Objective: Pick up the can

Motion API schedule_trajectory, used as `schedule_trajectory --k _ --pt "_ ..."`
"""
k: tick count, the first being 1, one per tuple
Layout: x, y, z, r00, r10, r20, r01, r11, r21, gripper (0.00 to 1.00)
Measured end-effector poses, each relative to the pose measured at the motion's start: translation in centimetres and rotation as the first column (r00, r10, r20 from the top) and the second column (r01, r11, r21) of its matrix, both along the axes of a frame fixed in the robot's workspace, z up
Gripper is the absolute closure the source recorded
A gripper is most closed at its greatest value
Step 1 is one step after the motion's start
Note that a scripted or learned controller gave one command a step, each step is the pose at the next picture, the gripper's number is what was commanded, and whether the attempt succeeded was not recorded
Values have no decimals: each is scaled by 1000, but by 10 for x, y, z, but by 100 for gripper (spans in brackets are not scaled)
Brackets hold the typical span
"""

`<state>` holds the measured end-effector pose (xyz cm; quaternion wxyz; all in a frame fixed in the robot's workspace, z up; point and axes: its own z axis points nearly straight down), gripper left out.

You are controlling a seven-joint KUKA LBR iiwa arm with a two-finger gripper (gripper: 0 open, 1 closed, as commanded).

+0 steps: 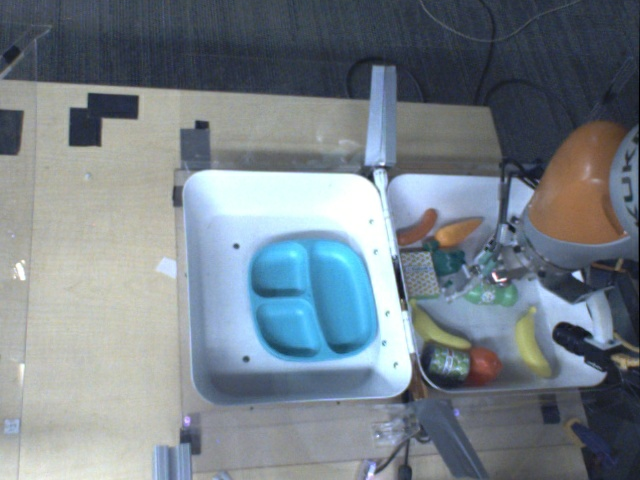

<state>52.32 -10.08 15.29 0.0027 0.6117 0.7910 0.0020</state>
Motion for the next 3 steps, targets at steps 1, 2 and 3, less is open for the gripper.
schedule_trajectory --k 1,2,3 --pt "32 -11 -59 995 96 12 -96 995 -1 0" --pt "40 44 34 989 146 2 -146 989 -1 0" --pt "-19 -10 -16 960 278 -2 -278 960 -2 0"
